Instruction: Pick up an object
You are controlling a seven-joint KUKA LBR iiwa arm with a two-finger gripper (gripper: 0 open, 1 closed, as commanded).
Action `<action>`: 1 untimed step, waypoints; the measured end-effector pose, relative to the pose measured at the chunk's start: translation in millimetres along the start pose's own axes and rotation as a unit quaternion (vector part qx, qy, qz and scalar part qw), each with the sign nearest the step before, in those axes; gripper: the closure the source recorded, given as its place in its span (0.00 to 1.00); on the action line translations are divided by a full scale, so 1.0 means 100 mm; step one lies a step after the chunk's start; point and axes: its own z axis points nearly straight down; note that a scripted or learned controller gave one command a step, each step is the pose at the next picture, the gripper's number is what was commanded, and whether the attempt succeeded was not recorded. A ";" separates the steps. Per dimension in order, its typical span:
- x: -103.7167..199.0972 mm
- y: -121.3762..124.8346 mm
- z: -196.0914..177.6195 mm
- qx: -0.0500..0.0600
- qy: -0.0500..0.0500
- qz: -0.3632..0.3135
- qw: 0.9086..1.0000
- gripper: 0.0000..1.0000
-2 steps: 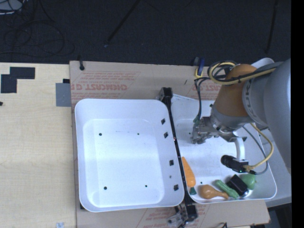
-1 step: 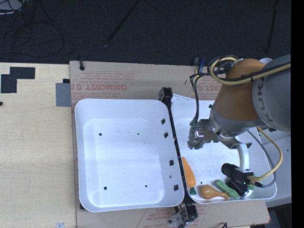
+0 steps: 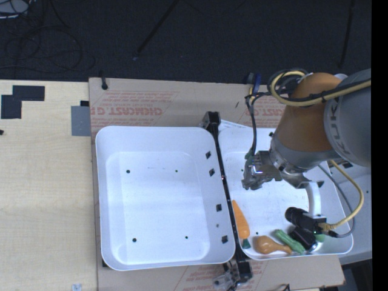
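No pick-up yet. Arm [image 3: 309, 123] reaching over the right bin [image 3: 270, 208], jaws above its bare floor, too blurry to tell if spread or pressed together. Orange carrot [image 3: 241, 220], tan toy [image 3: 270, 244] and green thing [image 3: 290, 240] lying near the front edge, untouched. Left to do: move over, grab one, lift.

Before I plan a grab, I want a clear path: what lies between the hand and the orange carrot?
Nothing: the camera view shows bare white bin floor between the hand and the carrot.
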 end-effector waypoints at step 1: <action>0.86 0.23 -1.10 -0.008 0.001 -0.005 1.000 1.00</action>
